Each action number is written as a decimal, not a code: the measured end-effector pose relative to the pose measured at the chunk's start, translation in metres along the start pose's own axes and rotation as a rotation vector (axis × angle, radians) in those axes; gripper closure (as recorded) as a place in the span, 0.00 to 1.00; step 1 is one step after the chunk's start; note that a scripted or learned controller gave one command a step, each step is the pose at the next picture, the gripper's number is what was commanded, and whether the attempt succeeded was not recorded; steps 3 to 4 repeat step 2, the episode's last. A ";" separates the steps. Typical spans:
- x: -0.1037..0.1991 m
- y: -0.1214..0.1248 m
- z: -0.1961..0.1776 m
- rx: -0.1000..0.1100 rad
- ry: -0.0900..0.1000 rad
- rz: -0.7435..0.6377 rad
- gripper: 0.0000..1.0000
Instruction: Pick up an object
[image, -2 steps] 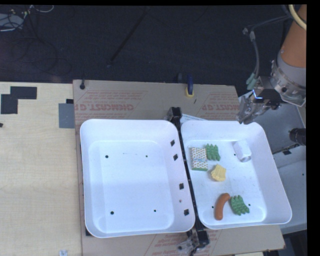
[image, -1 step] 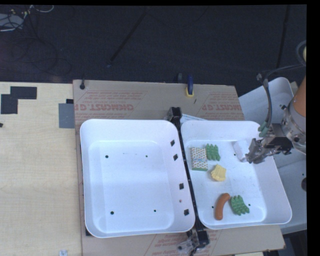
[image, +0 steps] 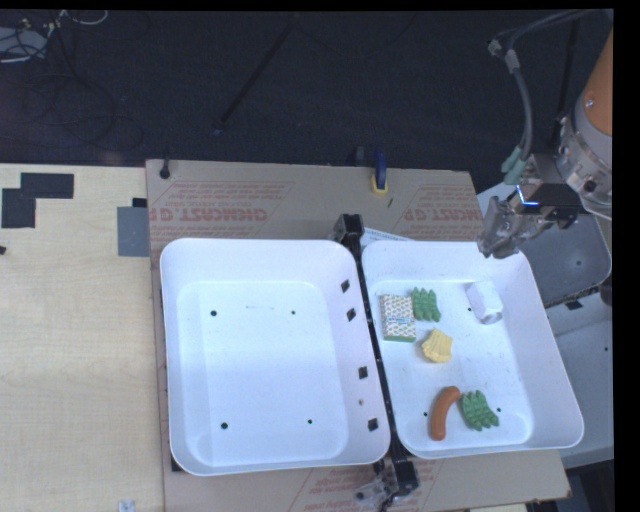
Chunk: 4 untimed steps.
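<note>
Gripper (image: 497, 240) poised over the right bin's (image: 560, 400) far corner — grip state indiscernible; white cylinder (image: 485, 302) lies just below it, apart.

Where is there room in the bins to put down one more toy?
The left bin has bare floor all over. In the right bin, there is a free strip along the far wall, above the white cylinder, and another on the right side beside it. The middle is crowded: sponge, green pieces, yellow block, sausage.
</note>
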<state>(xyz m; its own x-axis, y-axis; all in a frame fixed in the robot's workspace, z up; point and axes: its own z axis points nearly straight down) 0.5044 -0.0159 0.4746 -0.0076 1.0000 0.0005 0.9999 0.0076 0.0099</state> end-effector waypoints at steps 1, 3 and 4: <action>-0.023 -0.032 0.114 0.024 0.000 0.010 1.00; 0.041 0.002 0.002 0.005 -0.001 0.003 1.00; 0.041 0.002 0.002 0.005 -0.001 0.003 1.00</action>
